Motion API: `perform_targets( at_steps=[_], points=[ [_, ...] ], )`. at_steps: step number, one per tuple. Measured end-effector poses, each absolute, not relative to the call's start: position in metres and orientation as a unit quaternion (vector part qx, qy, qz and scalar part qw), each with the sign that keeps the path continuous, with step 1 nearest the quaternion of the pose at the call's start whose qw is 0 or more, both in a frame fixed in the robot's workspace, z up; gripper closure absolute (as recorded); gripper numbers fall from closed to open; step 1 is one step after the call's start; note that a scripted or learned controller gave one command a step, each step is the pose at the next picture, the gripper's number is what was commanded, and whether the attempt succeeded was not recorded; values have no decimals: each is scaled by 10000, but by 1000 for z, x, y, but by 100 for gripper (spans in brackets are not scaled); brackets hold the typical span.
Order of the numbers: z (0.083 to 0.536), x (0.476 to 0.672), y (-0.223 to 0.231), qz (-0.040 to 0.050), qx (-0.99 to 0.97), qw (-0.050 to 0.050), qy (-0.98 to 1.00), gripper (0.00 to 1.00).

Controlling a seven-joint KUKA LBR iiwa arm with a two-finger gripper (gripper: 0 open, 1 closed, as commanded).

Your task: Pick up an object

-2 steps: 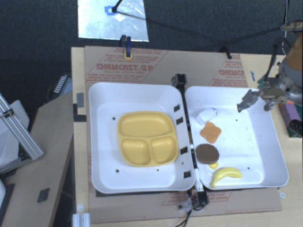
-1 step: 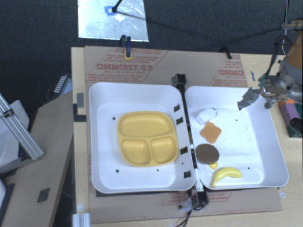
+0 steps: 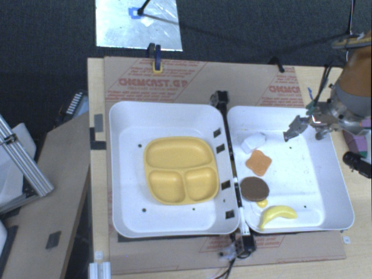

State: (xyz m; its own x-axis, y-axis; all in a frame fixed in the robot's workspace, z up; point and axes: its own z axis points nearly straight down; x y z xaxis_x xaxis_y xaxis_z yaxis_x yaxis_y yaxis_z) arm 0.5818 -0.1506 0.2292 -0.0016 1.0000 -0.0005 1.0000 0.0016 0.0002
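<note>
1. Banana (image 3: 277,215): likely light, stiff plastic toy with a smooth, slick skin; best taken across the thick middle of the curve, where two fingers can straddle it; tapered ends apt to squirt out.
2. Looks: yellow, crescent-shaped, lying flat, tips pointing up toward 12 o'clock.
3. Place: right bin (image 3: 334,182), floor near the rim at about 7 o'clock from the bin's centre.
4. Just off the banana at 10 o'clock: brown disc (image 3: 254,188), flat and low, probably hard to pinch from above. A small yellow bit peeking out below the disc, too small to identify.
5. Further toward 12 o'clock: orange wedge (image 3: 258,162), thin, tilted, then a pale white piece (image 3: 253,140), nearly lost against the bin floor.
6. Gripper (image 3: 306,128): over the right bin at about 1 o'clock from its centre, well apart from the banana, two dark fingers spread apart, nothing between them.
7. Left bin (image 3: 125,156): yellow compartment tray (image 3: 177,168) at centre, three sections, broad and probably awkward for this tool.
</note>
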Motion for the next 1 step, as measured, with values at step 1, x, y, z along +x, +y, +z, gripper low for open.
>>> perform_targets(
  at_steps=[1],
  points=[
    [167,585,-152,-9,7067,-11,7075,0]
  ],
)
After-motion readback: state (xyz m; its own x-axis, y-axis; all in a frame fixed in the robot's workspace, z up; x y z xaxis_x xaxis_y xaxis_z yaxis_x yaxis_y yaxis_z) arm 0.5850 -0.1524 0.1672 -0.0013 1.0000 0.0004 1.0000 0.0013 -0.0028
